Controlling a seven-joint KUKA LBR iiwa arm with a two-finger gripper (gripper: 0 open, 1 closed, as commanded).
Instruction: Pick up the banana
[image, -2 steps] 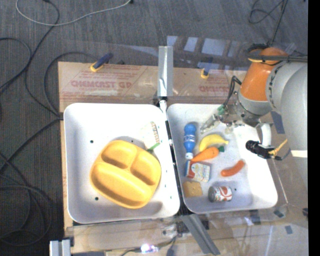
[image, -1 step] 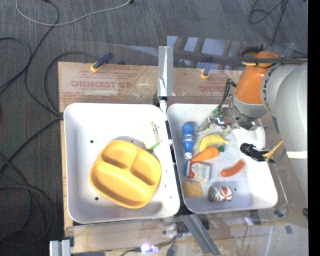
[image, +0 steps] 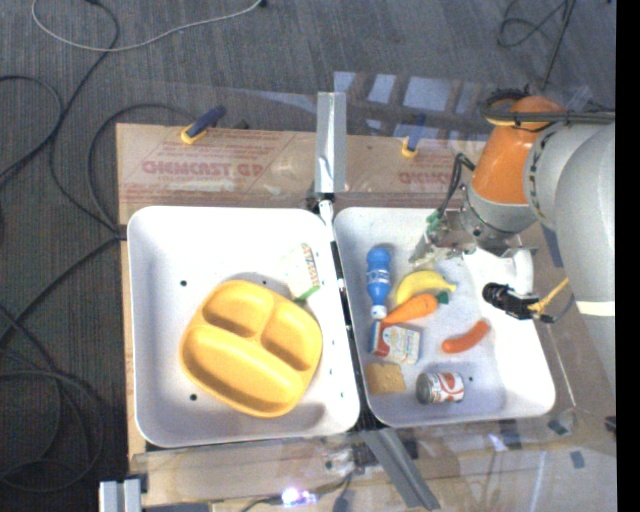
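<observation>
Grey carpet strewn with black cables surrounds a plywood bench (image: 200, 165), and on it sit two shallow white bins side by side. Over in the left bin (image: 160, 240) lies a big yellow divided tray (image: 252, 347), turned at an angle, with a small printed card and a green stem-like bit near the bin's right wall.

Now to the right bin (image: 520, 385), where the action is. Up top stands a blue bottle (image: 378, 274) with a white cap, lying along the bin's left side. Just beside it is the banana (image: 420, 287), yellow and curved, resting on the bin floor. A toy carrot (image: 412, 308) lies touching the banana's lower edge, its green top pointing right. Below that sits a small red-and-white carton (image: 397, 343), then a tan cracker-like square (image: 384, 377), and a tipped red-and-silver can (image: 441, 386) near the front wall. A red-orange sausage-shaped toy (image: 466, 336) lies apart, toward the right.

And the arm (image: 580, 200) comes in from the right, grey body, orange band bright above the wrist. Its gripper (image: 440, 243) hangs over the upper part of the right bin, just above and to the right of the banana. Nothing is visibly between the tips, and whether they are spread or closed cannot be told from this angle. Banana is on the bin floor.
</observation>
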